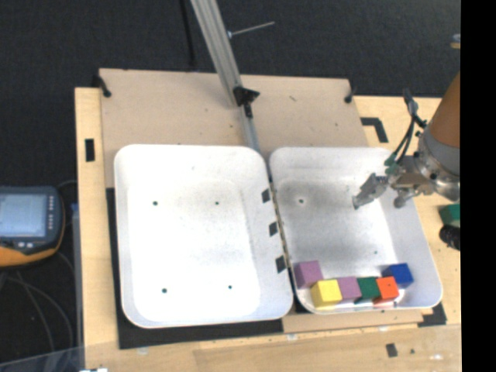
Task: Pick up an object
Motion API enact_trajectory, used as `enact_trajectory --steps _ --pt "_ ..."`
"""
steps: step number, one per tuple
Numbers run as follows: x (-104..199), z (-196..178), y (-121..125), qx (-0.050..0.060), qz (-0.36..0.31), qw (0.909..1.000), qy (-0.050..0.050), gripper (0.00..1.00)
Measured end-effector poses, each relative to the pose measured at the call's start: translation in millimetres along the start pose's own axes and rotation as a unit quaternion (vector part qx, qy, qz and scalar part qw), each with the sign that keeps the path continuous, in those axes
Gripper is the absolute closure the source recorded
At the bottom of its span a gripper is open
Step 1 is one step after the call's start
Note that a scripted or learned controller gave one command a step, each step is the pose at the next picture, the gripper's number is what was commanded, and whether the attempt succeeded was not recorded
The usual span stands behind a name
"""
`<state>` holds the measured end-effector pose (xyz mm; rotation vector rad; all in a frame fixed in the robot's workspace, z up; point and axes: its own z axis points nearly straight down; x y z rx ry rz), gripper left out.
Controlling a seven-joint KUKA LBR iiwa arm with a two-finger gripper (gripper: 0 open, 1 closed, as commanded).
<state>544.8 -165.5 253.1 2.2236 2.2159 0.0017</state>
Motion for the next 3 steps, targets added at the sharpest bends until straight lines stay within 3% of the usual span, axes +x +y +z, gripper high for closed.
enact_trajectory --steps 1,2,3 --pt "7 70 30 0.004 -0.003 1.0000 0.001 0.00" --pt "93 56 -2 0.001 -0.006 1.0000 0.002 0.00" --pt "79 92 25 0.001 -0.001 1.0000 -0.001 0.00"
